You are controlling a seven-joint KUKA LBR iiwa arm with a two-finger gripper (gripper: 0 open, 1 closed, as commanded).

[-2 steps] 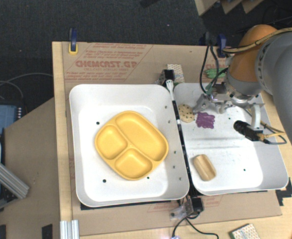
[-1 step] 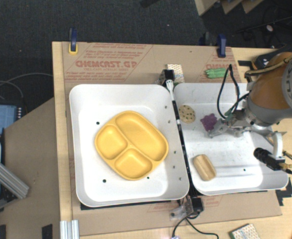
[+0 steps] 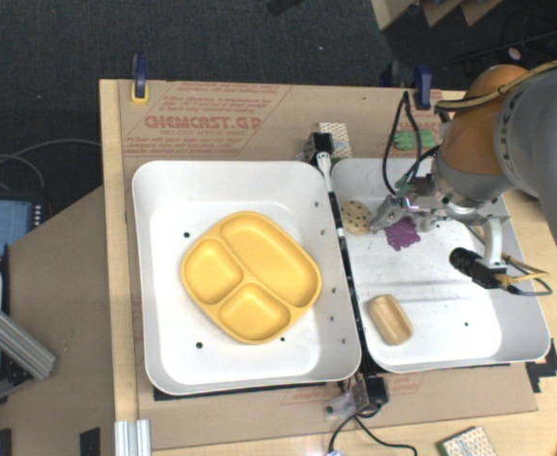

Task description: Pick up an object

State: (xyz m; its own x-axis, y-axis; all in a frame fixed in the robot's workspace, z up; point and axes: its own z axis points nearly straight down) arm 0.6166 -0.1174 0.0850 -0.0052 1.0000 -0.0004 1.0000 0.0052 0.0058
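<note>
My gripper [image 3: 405, 213] hangs low over the far left part of the right bin [image 3: 469, 345]. A small purple object [image 3: 402, 235] lies right under it, touching or nearly touching its tip. I cannot tell whether the gripper grips it. A round tan cookie with dark dots [image 3: 356, 217] rests just to the left, against the bin's left wall. A tan bread-like roll [image 3: 389, 318] lies nearer the front of the same bin.
A yellow plate with three compartments [image 3: 250, 275] sits in the middle of the left bin [image 3: 155, 207]. A green item [image 3: 410, 142] lies on the bench behind the right bin. The arm's grey and orange body [image 3: 492, 141] looms over the right bin's far right corner.
</note>
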